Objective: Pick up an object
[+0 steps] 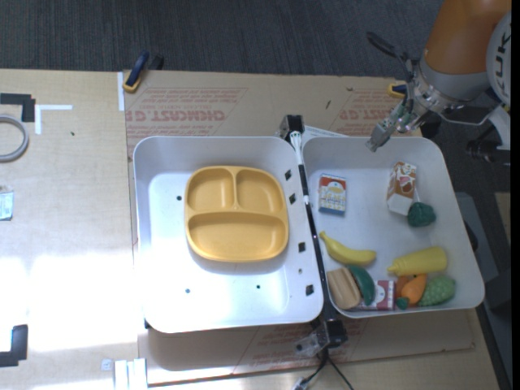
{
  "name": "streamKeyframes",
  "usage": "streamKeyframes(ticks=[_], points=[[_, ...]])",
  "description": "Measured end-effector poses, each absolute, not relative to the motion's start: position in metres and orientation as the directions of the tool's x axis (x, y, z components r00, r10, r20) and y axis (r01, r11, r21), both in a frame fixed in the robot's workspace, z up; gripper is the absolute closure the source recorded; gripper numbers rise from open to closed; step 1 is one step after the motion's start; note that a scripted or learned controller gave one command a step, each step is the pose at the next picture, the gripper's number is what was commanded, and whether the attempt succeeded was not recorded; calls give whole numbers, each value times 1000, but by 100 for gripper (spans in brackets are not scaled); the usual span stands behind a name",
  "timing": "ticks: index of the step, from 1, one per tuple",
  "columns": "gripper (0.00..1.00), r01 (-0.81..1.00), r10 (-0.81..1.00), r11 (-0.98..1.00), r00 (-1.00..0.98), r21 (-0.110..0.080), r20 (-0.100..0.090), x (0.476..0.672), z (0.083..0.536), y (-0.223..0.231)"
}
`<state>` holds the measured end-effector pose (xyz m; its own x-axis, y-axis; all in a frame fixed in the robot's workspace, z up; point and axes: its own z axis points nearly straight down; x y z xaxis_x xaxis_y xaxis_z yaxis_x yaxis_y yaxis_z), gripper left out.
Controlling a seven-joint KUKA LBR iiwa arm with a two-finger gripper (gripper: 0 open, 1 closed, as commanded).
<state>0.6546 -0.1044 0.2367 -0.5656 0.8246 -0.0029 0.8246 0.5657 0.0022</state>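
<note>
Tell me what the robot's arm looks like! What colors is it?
The arm comes in from the right, and its biggest part is a fat, rounded orange band. Next to that band is a bit of pale grey and white shell. Below the orange, the wrist turns into grey metal. Thin dark cables stick out beside it. At the tip sits the small gripper, slim and grey.

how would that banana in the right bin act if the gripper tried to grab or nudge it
The banana looks like smooth toy plastic, so probably stiff, light, a bit slippery. Its curved, rounded body lies flat on the right bin floor, so a nudge would likely spin or slide it, perhaps toward the sandwich.
</note>
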Motion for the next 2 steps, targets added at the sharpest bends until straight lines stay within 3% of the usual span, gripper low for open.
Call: streamKeyframes(ticks=[1,2], points=[[100,803,803,595,-595,2,-4,637,331,-121],[100,803,803,596,-596,4,-7,638,341,-121]])
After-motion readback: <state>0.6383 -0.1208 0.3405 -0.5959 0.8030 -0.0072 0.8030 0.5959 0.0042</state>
